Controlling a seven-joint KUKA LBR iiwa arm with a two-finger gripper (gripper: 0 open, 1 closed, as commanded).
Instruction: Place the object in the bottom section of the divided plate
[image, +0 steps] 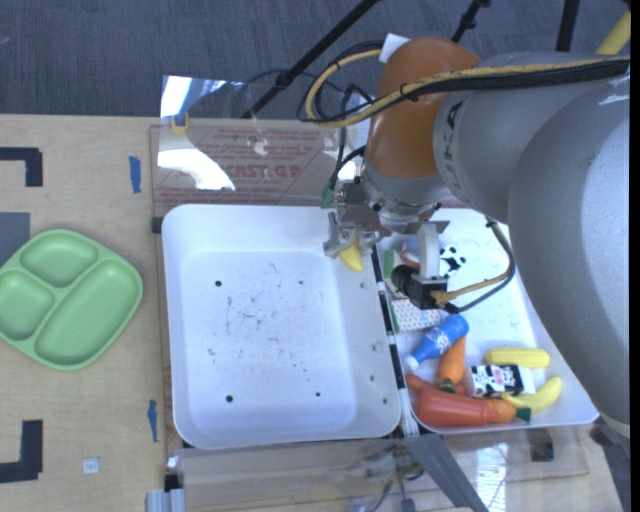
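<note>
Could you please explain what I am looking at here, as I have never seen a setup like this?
One camera looks down at a slant on a bench. The big grey machine with the orange band is a robot arm reaching in from the right. At its end is the tool, with a small yellow object right at its tip; whether it is really gripped I cannot tell. Below it sit two white bins: the left bin and the right bin, which holds toy food such as a carrot, bananas and a blue bottle. The green divided plate on the far left is where an object should go.
</note>
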